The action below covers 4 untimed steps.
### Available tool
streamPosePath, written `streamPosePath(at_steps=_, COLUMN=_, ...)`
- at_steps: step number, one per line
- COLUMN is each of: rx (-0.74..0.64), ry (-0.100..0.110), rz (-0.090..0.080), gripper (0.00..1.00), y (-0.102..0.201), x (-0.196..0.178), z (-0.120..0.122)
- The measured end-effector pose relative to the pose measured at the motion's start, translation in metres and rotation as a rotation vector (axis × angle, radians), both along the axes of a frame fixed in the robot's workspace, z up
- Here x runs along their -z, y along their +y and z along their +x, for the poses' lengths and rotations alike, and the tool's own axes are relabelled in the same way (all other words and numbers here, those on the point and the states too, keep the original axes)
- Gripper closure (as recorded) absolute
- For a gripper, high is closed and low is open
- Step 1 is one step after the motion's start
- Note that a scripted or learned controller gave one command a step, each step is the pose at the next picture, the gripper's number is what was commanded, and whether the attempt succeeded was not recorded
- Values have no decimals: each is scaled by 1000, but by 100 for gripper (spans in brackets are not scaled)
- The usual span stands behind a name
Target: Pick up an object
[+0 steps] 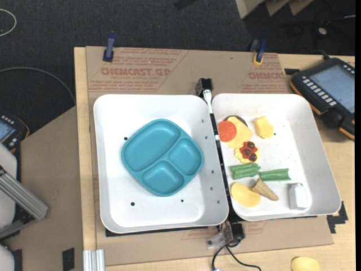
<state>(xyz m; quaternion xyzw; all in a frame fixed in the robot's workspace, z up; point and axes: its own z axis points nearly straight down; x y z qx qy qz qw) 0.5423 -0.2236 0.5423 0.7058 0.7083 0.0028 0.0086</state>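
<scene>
Gripper and arm aren't in the picture, so jaw state can't be told and nothing can be placed relative to them. Left white bin (107,151) holds a teal three-compartment plastic plate (162,157), set diagonally, flat. Right white bin (316,151) holds the small toy foods, clustered on its left half: red-orange round disc (227,130) overlapping a pale yellow flat piece (241,133), yellow cheese-like block (263,126) far right of it, dark red berry cluster (248,150) mid. Two green bean-like sticks (245,171) (274,174) lie end to end, long axes left-right. Tan cone (265,189) points near-right, touching a yellow round slice (244,195). Grey-white small block (297,196) near right corner.
</scene>
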Motion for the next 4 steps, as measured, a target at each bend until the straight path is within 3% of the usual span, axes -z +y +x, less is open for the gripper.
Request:
streamPosePath(at_steps=1, rx=6, ry=20, rz=10, gripper=100, y=0, x=46, z=-66)
streamPosePath(at_steps=2, rx=3, ry=29, rz=14, gripper=100, y=25, x=176, z=-62)
streamPosePath(at_steps=3, rx=1, ry=-2, rz=-1, gripper=100, y=-1, x=42, z=7)
streamPosePath(at_steps=4, rx=6, ry=21, rz=10, gripper=100, y=0, x=97, z=-61)
